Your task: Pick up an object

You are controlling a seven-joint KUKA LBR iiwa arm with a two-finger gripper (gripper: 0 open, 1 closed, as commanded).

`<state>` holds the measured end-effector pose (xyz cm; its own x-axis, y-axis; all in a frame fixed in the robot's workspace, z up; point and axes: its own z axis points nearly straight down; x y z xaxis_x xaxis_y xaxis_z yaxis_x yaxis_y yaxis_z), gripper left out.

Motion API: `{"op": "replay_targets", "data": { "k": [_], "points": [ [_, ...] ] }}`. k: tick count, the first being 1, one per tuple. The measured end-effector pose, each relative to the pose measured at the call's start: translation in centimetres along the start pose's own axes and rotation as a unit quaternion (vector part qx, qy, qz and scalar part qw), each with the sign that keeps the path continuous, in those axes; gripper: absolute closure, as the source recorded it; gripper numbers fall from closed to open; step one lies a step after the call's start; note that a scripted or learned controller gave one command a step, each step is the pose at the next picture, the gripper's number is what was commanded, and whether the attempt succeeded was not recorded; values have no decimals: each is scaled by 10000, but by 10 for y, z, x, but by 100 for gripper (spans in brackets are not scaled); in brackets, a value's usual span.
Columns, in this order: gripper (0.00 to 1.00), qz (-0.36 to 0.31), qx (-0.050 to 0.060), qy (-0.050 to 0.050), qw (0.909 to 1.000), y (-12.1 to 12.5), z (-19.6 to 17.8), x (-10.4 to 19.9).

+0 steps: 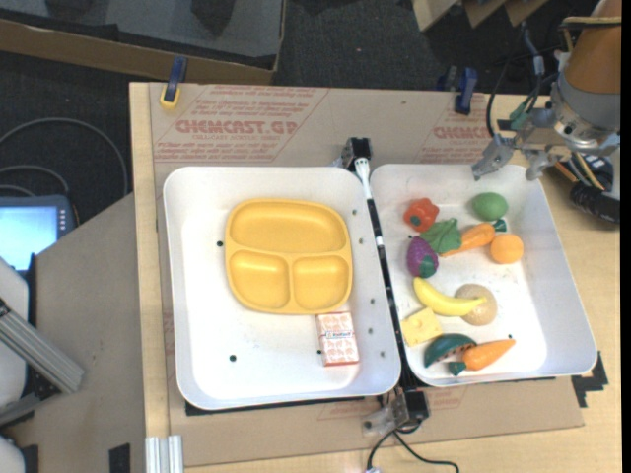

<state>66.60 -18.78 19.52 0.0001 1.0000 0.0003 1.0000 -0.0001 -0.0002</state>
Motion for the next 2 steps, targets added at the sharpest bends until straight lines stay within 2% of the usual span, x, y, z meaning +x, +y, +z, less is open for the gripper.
{"op": "replay_targets", "data": {
  "k": [1,2],
  "points": [
    [0,-10,44,19,10000,-29,117,44],
    [0,11,45,16,10000,-125,111,77]
  ]
}}
